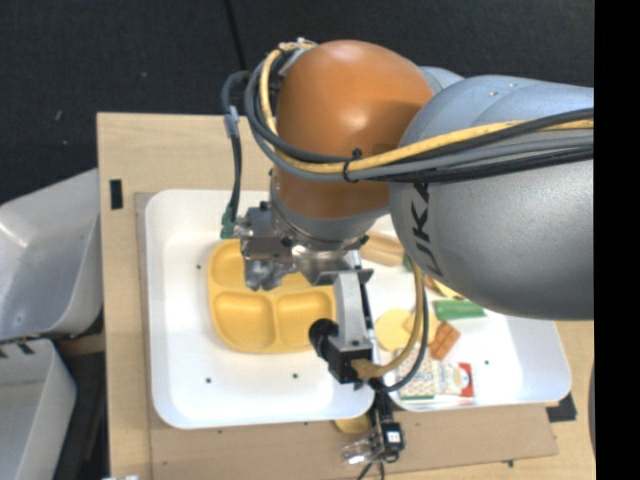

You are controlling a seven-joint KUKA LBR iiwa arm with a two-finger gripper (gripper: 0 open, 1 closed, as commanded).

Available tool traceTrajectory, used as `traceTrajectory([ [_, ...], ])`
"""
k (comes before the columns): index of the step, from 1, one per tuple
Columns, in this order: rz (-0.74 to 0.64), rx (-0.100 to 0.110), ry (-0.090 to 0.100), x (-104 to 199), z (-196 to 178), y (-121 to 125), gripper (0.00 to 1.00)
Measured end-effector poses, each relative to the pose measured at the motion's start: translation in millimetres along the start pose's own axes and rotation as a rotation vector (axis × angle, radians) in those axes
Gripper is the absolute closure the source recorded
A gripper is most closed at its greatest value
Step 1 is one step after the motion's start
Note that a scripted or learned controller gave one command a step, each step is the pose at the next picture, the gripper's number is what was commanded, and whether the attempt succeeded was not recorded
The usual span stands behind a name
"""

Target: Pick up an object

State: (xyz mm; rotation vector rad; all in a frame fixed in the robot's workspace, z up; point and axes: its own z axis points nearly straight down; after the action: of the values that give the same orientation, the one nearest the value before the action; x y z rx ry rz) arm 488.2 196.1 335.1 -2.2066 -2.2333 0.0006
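Orange arm band [340, 128] over claw [285, 266], low at yellow divided tray [245, 313]

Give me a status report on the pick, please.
Gripper over yellow divided tray, hold unconfirmed. Tray flat in white bin. Green piece, orange piece, printed packet nearby.

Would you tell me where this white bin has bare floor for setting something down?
Bare floor runs between the bin's left wall and the yellow tray, and along the front wall below that tray. The right side is crowded: printed packet, orange piece, green piece, under the arm.
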Motion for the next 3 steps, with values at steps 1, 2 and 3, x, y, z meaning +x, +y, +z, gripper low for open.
traceTrajectory([
  [1,0.006,-0.021,0.007,11.1,-214.4,13.8,1.0],
  [2,0.018,0.009,-0.008,-37.8,-72.9,55.4,1.0],
  [3,0.018,-0.003,-0.002,-117.5,-101.2,1.8,1.0],
])
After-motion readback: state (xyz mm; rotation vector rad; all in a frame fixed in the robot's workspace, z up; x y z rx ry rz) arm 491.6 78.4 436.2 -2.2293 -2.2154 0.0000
